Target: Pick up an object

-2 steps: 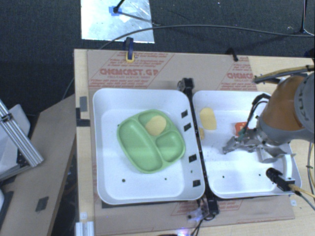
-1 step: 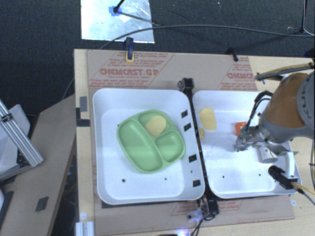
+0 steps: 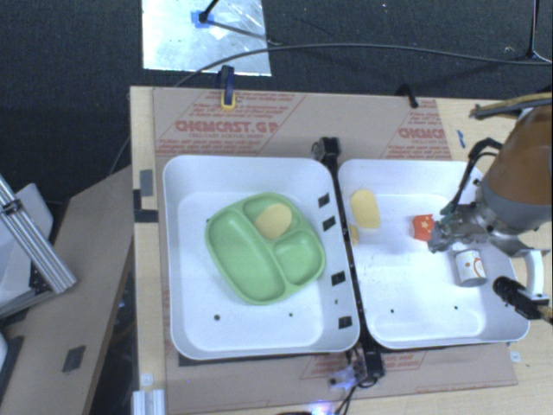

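My gripper (image 3: 446,232) hangs low in the right bin (image 3: 432,327), coming in from the right under the grey and orange arm. A small red object (image 3: 422,226) lies just to its left, touching or nearly touching it. A white cylinder (image 3: 469,268) lies just below and to the right of the gripper. A pale yellow object (image 3: 365,207) rests near the right bin's left wall. In the left bin (image 3: 199,318), a green divided plate (image 3: 259,262) holds another yellow piece (image 3: 275,220) in its upper compartment.
A black divider with clips (image 3: 339,232) runs between the two bins. A black part of the arm (image 3: 518,294) sticks out over the right bin's lower right corner. Cardboard (image 3: 259,124) lies under both bins.
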Tool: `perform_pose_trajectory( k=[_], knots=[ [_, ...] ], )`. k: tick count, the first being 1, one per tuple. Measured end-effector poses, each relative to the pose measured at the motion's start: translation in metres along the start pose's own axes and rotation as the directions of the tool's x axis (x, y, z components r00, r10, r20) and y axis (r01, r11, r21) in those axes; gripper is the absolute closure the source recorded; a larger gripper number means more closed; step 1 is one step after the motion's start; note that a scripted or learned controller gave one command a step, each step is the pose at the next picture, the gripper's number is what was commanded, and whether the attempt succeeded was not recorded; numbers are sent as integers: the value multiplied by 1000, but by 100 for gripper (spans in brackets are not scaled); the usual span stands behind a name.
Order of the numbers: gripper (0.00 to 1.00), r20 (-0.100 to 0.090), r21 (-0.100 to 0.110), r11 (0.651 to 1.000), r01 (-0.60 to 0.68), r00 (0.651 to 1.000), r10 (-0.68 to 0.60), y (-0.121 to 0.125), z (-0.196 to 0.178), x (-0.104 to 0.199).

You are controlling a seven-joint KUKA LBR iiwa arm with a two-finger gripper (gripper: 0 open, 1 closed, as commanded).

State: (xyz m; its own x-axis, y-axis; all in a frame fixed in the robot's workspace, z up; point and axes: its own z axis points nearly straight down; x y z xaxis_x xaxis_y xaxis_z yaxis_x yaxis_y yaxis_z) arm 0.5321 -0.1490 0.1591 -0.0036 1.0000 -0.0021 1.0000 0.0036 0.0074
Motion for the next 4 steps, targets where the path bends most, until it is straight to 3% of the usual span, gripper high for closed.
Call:
perform_pose_trajectory(
  k=[2,4],
  knots=[
    [100,0,-2,1000,2,1000,-2,2,-108,3],
    [100,-4,6,1000,6,1000,-6,16,-80,96]
  ],
)
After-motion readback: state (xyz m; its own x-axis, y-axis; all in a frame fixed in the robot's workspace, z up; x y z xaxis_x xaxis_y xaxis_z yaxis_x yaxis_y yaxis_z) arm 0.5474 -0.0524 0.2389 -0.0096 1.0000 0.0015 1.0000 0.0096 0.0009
